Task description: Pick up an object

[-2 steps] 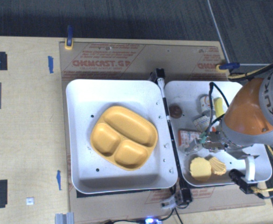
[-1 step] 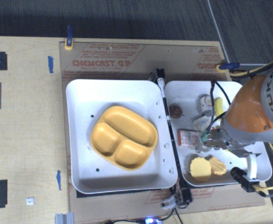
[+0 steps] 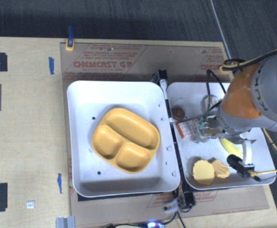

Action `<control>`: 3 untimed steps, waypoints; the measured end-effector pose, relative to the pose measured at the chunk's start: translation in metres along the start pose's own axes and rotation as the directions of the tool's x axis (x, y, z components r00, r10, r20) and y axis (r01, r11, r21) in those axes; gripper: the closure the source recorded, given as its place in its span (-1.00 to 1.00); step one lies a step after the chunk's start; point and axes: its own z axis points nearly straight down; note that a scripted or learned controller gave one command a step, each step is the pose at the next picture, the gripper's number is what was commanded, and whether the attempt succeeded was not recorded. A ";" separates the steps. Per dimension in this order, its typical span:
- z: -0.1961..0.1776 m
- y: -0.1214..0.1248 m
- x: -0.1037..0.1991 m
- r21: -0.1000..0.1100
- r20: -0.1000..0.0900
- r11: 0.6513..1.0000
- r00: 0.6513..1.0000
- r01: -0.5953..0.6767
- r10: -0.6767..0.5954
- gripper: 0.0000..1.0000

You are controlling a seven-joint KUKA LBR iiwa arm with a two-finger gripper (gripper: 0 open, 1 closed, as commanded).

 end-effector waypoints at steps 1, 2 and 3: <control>0.002 -0.002 0.000 0.005 -0.001 1.000 1.000 0.000 0.000 -1.00; 0.002 -0.057 -0.007 0.007 0.000 1.000 1.000 -0.002 0.002 -1.00; 0.002 -0.056 -0.002 0.005 0.001 1.000 1.000 -0.003 0.003 -1.00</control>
